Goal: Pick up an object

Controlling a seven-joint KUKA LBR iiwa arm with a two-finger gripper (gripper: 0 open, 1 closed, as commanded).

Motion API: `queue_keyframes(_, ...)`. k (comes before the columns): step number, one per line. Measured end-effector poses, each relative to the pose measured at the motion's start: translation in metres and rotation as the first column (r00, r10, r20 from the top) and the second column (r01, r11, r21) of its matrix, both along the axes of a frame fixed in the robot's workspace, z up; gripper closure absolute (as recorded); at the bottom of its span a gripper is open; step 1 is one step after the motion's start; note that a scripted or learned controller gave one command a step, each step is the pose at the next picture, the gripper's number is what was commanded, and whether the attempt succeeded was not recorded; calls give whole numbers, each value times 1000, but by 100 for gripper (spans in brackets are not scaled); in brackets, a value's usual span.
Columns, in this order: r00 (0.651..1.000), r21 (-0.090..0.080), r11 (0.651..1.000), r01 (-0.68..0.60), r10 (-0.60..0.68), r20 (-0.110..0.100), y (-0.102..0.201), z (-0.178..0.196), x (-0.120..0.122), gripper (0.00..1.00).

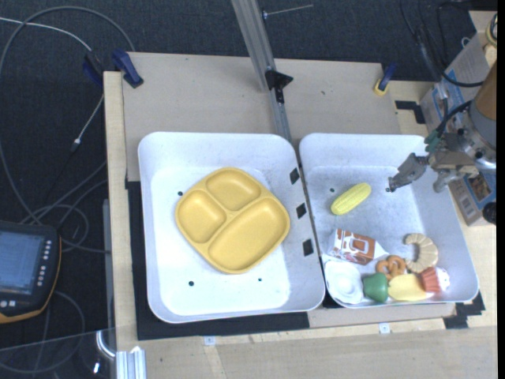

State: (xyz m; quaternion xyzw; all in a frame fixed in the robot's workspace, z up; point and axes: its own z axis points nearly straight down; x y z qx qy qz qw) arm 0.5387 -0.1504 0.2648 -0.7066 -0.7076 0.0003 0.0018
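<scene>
The tool (412, 176) enters from the 3 o'clock edge of the camera view and sits above the upper right part of the right bin (379, 145). Its two fingers (404, 172) are spread apart with nothing between them. One finger points toward 9 o'clock, its tip over the bin floor; the other sits nearer the bin's 3 o'clock wall.

The nearest object is a yellow corn cob (350, 198), lying tilted on the bin floor at 8 o'clock from the tool, apart from the fingertip.

The remaining objects are grouped in the lower part of the right bin, at 6 o'clock from the tool:
- a small white and orange carton (353, 247), at 6 o'clock from the corn cob;
- a croissant (422, 250) near the 3 o'clock wall;
- a pretzel (391, 266) just beside the croissant;
- a white piece (344, 281) at the bin's 7 o'clock corner;
- a green piece (376, 287) and a yellow piece (407, 289), touching each other;
- a red piece (432, 279) at the 5 o'clock corner.

The left bin (158, 212) lies at 9 o'clock from the right bin, with their walls touching. It holds a yellow divided plate (232, 219) with three compartments, resting near its centre.

Both bins stand on a light wooden surface (197, 93). A metal post (251, 22) rises at 12 o'clock between the bins.
</scene>
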Motion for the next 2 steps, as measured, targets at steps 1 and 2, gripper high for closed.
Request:
queue_keyframes(1, 1000, 0, 1000, 0, 0, 0, 0, 0, 0, 0)
queue_keyframes(2, 1000, 1, 1000, 1, -1, -5, 0, -63, -1, 0)
